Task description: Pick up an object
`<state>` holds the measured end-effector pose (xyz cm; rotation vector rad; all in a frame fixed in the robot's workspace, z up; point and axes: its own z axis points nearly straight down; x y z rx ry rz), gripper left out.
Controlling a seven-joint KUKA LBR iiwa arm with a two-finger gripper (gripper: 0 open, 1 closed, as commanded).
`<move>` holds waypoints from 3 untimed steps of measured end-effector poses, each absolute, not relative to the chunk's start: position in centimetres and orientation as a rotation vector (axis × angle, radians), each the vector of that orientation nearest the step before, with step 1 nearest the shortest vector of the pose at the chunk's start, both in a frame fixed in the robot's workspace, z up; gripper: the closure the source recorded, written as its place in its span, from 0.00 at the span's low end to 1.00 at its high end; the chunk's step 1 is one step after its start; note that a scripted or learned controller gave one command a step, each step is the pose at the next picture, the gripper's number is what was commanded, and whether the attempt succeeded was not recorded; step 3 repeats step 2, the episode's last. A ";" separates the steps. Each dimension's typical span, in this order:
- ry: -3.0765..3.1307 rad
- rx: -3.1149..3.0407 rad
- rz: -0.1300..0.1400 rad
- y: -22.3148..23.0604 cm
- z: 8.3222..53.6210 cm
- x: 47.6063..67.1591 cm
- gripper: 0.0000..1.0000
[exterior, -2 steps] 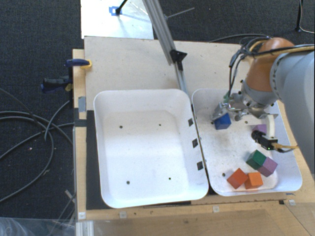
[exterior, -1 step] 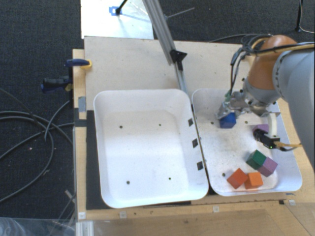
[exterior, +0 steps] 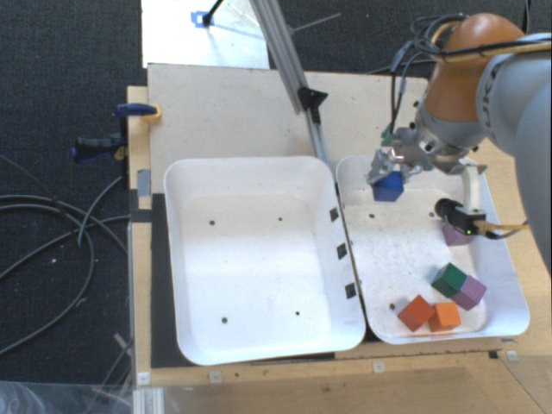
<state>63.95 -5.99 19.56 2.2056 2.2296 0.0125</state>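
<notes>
While the grey arm (exterior: 509, 93) with its orange band reaches in over the right-hand bin (exterior: 500, 257), its gripper (exterior: 385, 172) sits above that bin's upper-left corner, closed on a blue cube (exterior: 389, 186) that shows between and just under the fingertips. To the gripper's left lies the other white bin (exterior: 259, 257), the largest thing on the bench apart from the arm, its floor marked with a few small dark dots. A slanted metal pole (exterior: 285, 50) runs down from above and ends just left of the gripper, near the seam between the two bins. The blue cube is a small, solid, saturated blue block with crisp edges, tilted a little, its top face partly covered by the gripper; whether it touches the bin floor cannot be told. Well below the gripper and to its right, near the bin's lower edge, cluster a green block (exterior: 448, 279), a purple block (exterior: 471, 292), a red-orange block (exterior: 416, 313) and an orange block (exterior: 446, 316). Another purple piece (exterior: 455, 234) lies to the gripper's lower right, partly behind a black cable fitting.
</notes>
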 end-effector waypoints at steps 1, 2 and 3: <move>2.237 2.207 0.007 1.4 19.0 64.9 1.00; 2.235 2.207 0.009 7.7 19.1 67.8 1.00; 2.235 2.207 0.009 7.7 19.1 67.8 1.00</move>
